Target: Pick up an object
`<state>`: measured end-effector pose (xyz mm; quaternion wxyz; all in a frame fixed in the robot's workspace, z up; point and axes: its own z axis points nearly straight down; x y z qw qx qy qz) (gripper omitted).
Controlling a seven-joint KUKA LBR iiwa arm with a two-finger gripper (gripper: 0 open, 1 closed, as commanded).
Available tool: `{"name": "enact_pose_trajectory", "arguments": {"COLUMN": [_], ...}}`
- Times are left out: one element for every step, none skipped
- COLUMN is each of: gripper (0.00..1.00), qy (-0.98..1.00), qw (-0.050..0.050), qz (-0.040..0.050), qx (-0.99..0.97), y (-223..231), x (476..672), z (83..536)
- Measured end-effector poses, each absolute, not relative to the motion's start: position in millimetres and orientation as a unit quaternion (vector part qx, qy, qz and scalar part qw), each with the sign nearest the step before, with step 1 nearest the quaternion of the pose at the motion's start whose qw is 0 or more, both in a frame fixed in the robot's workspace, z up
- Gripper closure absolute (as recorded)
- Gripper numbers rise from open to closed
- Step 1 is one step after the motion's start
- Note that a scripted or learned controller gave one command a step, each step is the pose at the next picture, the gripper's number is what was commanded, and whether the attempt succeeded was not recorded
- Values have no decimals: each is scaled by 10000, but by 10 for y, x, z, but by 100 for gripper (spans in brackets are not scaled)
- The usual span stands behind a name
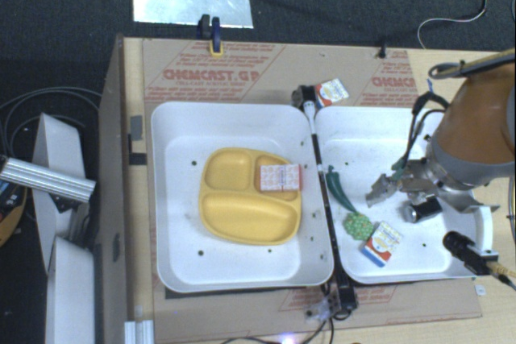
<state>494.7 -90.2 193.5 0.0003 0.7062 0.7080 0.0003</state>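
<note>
My gripper (pixel 385 191) hangs over the right bin (pixel 363 133); I cannot tell how its metal jaws stand. Just below and left of it lie a knobbly green object (pixel 358 225) and a small printed carton (pixel 380 242). A dark green curved strip (pixel 334 188) lies left.

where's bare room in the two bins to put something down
Left bin: bare floor rings the yellow tray, widest at its left and front walls. Right bin: its back is free; the gripper, green object and small carton crowd the front.
</note>
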Motion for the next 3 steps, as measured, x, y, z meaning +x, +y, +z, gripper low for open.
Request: {"name": "enact_pose_trajectory", "arguments": {"gripper": [0,100,100], "qy": [7075,7075,7085], "qw": [-10,3,7], "qz": [-5,13,13], "qx": [7068,7067,7058], "y": [-858,-857,-81], "x": [4857,4876,5605], "z": [946,1065,1849]}}
